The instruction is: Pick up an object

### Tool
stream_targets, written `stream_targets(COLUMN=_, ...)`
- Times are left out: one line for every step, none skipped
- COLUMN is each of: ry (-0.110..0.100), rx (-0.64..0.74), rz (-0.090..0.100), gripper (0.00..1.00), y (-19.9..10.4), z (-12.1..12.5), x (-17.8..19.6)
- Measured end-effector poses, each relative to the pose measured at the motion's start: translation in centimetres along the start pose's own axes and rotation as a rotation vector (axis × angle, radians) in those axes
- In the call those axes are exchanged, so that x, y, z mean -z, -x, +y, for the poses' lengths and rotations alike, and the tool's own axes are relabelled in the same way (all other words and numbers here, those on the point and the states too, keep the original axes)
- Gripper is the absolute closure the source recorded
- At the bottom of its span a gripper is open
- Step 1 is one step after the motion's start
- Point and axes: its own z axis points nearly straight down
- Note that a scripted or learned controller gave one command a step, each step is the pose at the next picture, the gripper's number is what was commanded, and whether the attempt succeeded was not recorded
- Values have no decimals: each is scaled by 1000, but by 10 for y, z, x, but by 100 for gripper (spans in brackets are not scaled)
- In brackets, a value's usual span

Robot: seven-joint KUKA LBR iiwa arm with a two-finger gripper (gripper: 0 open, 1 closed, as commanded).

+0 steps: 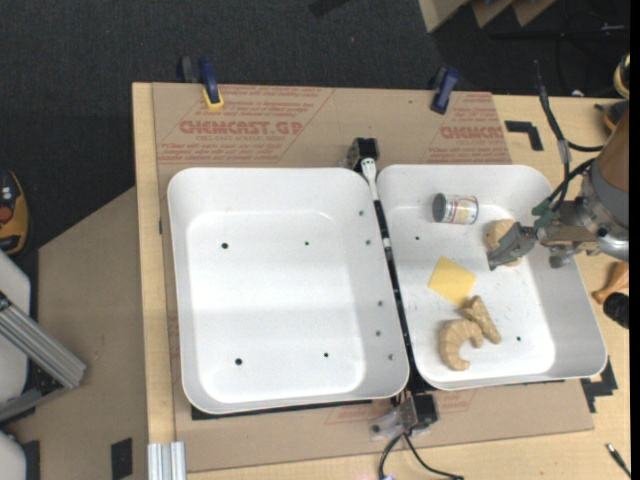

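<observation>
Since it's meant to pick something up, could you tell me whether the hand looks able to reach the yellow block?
Probably yes: the yellow block lies apart from its neighbours, below-left of the hand, with bare bin between.

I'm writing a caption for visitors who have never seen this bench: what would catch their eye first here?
First, the right white bin, where all the items sit: a yellow sponge-like block at its middle, a tan croissant-shaped toy below it, and a small clear jar with a grey lid lying near the top. Next, the gripper reaching in from the right beside a tan lump.
</observation>
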Motion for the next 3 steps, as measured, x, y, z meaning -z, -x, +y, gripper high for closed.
stream_targets(ry=18, rx=7, rz=-2, gripper=0, y=-48, z=-16, x=152)
stream_targets(ry=6, rx=1, rz=-2, gripper=100, y=-46, z=-15, x=154)
stream_targets(ry=19, rx=4, rz=-1, gripper=100, y=-76, z=-18, x=285)
